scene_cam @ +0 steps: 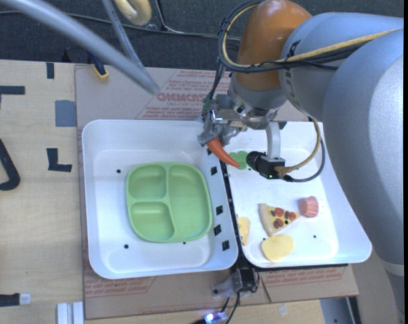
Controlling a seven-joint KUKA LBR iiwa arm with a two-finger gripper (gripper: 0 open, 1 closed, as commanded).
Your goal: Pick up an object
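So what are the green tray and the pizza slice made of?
The green tray looks like moulded plastic: one even pale green, smooth, softly glossy, with rounded compartment ridges. The pizza slice looks like toy food, probably plastic or rubber: flat bright colours and a neat, stiff wedge shape. The view is too coarse to tell which.

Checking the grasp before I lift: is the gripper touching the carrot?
Touching. The camera view shows the carrot angled out from the gripper with its upper end between the fingers.
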